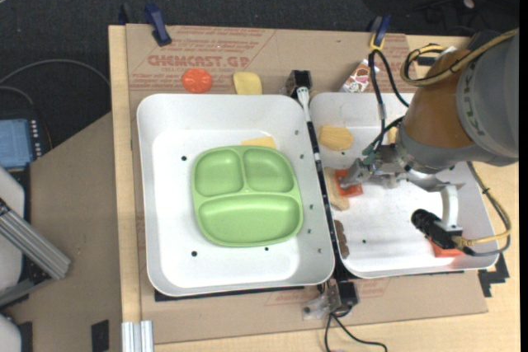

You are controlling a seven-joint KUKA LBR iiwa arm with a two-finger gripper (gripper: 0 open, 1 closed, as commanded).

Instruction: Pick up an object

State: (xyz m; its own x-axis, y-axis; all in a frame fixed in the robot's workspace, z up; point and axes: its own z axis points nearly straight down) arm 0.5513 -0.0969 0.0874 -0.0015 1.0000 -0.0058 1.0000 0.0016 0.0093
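An orange-red object [350, 188] is seen lying on the floor of the right bin [388, 251], near its left wall, with the gripper [360, 171] lowered directly over it and touching or nearly touching its top. Whether the object is gripped cannot be told, since the gripper's tip is blurred and partly covered by the wrist. A tan rounded object [336, 137] is found just behind, toward the bin's far left corner. The grey arm [462, 115] is extended in from the right, its orange band above the wrist. In the left bin [165, 177], a green divided plate [246, 195] is set, with a pale yellow piece [259, 143] touching its far edge.
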